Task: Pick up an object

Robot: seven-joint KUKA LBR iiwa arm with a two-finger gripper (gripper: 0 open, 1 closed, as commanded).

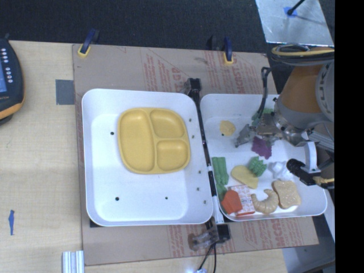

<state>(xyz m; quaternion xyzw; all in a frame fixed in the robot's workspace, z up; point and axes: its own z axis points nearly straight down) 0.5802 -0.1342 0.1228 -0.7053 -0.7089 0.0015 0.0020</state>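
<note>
Grey fingers (pixel 254 134) hang over the right bin (pixel 216 110) beside a purple toy (pixel 261 147); their state is unclear.

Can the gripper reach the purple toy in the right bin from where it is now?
Probably yes. The gripper hangs over the right bin, just beside the purple toy, and nothing lies on top of the toy. The green block next to it might get bumped.

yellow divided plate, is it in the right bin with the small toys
No, the yellow divided plate lies in the left bin, while the small toys sit in the right bin.
</note>
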